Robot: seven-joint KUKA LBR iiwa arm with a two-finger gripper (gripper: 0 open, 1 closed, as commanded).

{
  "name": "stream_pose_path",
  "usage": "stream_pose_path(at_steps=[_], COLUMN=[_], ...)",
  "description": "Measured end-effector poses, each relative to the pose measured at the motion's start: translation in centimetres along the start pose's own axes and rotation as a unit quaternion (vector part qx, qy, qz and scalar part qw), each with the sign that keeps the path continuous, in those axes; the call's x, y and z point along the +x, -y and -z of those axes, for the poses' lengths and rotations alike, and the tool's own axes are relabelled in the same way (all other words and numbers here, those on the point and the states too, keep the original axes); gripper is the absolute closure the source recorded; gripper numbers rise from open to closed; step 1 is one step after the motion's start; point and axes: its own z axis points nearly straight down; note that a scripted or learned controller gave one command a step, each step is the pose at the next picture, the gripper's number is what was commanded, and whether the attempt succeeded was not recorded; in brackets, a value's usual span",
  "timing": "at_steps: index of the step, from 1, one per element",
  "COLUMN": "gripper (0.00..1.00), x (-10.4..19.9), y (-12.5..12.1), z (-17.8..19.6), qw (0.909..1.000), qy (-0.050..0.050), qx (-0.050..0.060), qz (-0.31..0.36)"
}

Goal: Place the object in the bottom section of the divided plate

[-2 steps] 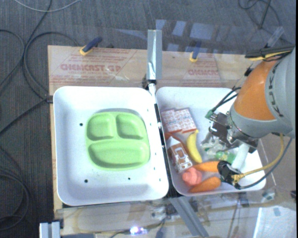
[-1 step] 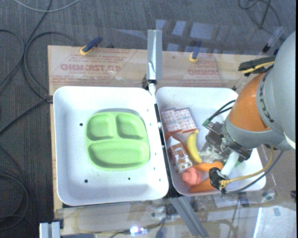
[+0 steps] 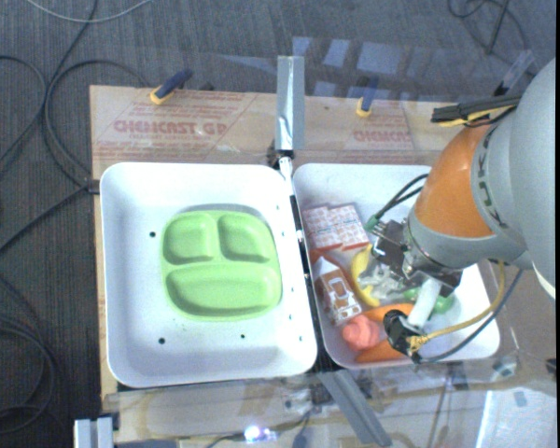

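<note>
- The gripper (image 3: 389,273) hangs low in the right bin (image 3: 392,180); whether it is released or clenched cannot be told.
- Just beside it lies a yellow banana-like piece (image 3: 361,267), likely the object. It is probably light, stiff, slippery plastic, best pinched across its narrow middle.
- The green divided plate (image 3: 222,262) sits in the left bin (image 3: 131,343), its wide bottom section (image 3: 222,290) well apart.

- Divided plate (image 3: 222,261): light green, rounded corners, lying flat in the left white bin (image 3: 131,250), left of frame centre.
- Two small sections along its top; the wide bottom section (image 3: 222,290) spans its lower edge.
</note>
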Motion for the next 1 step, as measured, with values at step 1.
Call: stream_pose_path(at_steps=[1], gripper=[1.0], x=[2.11], y=[1.3], z=[4.12], qw=[0.998], qy=[0.001], qx=[-0.001], qz=[-0.063])
